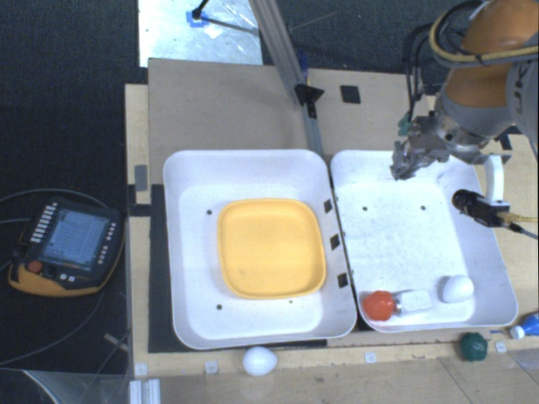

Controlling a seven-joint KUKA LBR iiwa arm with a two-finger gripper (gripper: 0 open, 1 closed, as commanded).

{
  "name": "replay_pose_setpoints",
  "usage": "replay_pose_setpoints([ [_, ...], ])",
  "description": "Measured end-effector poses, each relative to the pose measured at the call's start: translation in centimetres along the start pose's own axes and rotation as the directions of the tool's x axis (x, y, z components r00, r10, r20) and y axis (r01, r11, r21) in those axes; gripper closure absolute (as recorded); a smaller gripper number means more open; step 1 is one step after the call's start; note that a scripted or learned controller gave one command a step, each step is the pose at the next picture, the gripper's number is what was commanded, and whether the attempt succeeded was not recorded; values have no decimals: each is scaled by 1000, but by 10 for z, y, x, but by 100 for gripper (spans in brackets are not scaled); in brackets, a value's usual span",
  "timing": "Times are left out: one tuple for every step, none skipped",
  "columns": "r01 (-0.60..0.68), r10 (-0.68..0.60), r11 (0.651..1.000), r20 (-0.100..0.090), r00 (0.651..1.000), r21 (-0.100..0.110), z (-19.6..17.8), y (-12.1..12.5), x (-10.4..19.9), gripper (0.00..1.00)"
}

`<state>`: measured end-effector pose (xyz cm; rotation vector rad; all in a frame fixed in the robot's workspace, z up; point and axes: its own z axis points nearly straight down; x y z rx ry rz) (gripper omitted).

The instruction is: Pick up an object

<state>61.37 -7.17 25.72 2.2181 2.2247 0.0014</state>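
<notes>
Both white bins look like smooth plastic — the yellow plate too, matt; the worktop looks like dull brown board.

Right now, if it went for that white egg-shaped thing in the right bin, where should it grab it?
Probably straight down from above, the hand closing across the egg's narrower middle. The egg lies low on the floor of the right bin, near the front wall, with a small white block to its left. Closing front to back risks the wall; a slanted pinch may fit better.

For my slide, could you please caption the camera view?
End effector above right bin; yellow plate in left bin.
</notes>
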Motion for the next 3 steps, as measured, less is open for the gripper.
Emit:
replay_pose_setpoints([
  [1, -1, 1000, 0, 1000, 1, 16, -22, 51, 100],
  [1, -1, 1000, 0, 1000, 1, 30, -37, 99, 100],
  [3, -3, 1000, -1, 1000, 0, 20, -56, 155, 100],
])
